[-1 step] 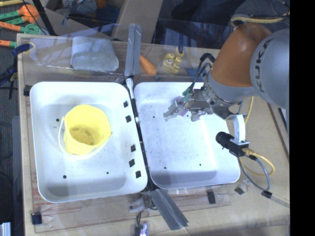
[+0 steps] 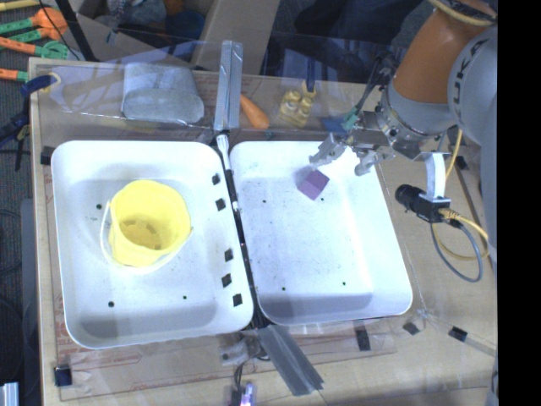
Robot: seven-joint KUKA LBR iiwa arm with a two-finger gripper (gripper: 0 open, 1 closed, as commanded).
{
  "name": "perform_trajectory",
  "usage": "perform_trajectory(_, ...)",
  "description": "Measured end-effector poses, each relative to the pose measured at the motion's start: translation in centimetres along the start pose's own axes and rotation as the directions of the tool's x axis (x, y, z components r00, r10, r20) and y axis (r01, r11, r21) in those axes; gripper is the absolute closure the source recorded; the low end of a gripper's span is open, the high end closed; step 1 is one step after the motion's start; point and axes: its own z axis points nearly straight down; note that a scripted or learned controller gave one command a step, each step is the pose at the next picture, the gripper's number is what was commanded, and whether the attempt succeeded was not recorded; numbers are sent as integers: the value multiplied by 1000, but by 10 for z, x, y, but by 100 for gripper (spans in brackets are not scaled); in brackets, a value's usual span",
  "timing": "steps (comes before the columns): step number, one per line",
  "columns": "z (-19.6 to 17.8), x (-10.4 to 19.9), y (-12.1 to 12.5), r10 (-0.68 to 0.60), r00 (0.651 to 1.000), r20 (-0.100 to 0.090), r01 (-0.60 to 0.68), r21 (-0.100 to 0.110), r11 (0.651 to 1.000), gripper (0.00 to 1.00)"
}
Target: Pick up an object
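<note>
The purple block (image 2: pixel 313 183) lay in the right bin (image 2: pixel 380 286), toward that bin's far end and a little to the left of its middle, resting on the white floor with one corner turned toward the camera. The jaws (image 2: pixel 345 154) hung over the same far end, just beyond the block and slightly to its right. Two grey fingers showed, splayed apart with open space between them, and nothing sat in that gap. The left finger's tip came close to the block's upper corner; whether it touched could not be told from this slanted view.

The block was not in the grasp at this moment. The jaws seemed offset from it rather than centred over it, so a descent from here would probably bring one finger down on top of the block or beside it. That could nudge the block along the smooth floor toward the far wall, or tip it onto another face, and a closing would then meet air. The block's skewed pose added to the risk: fingers meeting two corners instead of two flat faces might squeeze it out sideways.

The left bin (image 2: pixel 68 227), across the centre divider from the block, held a yellow cup (image 2: pixel 149 223) lying well clear of the arm (image 2: pixel 439 57).
</note>
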Motion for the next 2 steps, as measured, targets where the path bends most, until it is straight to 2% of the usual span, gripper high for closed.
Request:
perform_trajectory(1,61,-19,29,-3,1000,-2,3,4,1000,0)
perform_trajectory(2,150,-18,64,15,1000,2,-15,-22,1000,0)
